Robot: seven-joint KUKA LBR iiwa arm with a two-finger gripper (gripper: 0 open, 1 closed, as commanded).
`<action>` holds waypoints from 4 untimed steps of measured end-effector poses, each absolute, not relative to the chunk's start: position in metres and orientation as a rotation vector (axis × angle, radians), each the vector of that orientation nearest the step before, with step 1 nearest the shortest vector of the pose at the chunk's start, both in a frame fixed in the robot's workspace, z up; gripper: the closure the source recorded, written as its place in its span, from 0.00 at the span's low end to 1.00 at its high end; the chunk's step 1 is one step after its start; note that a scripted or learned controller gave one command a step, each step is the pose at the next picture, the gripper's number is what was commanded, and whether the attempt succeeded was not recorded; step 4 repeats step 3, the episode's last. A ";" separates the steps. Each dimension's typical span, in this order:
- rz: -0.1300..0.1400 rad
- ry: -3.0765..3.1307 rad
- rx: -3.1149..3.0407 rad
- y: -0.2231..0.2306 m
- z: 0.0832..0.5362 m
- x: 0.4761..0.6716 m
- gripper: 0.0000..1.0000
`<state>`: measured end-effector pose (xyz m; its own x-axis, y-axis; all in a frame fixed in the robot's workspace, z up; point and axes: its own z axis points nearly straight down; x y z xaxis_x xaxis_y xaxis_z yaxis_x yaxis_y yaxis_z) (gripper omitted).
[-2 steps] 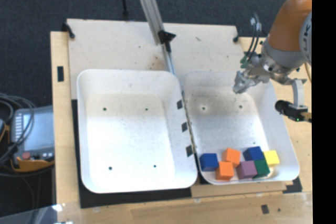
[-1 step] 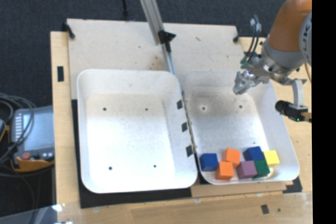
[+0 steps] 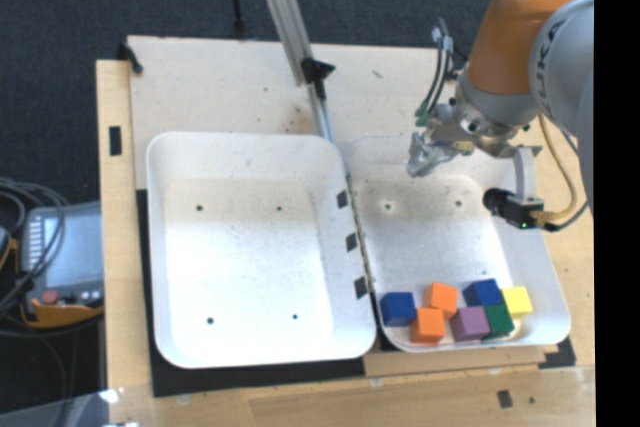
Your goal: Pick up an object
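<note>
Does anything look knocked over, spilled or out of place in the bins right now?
Nothing stands out. The blocks sit bunched against the near rim of the right bin, all inside it. The gripper hangs over that bin's far end, away from them.

My worktop [image 3: 115,215] is a pale wooden board with a lighter sheet [image 3: 220,85] covering its rear portion. Two shallow white bins sit directly on it, side by side and touching along their inner edges. The left bin [image 3: 160,245] is larger and lies partly over a black mat [image 3: 260,373] showing along its front edge. The right bin [image 3: 545,275] reaches the worktop's front right corner. A slanted metal post [image 3: 285,10] rises from the rear portion, behind the bins.
</note>
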<state>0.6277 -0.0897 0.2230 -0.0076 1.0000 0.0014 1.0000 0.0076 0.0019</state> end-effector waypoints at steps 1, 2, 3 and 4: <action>0.001 2.230 2.215 -0.036 0.218 0.624 1.00; 0.004 2.230 2.212 0.026 0.220 0.624 1.00; 0.005 2.230 2.212 0.080 0.237 0.627 1.00; 0.005 2.230 2.212 0.080 0.237 0.627 1.00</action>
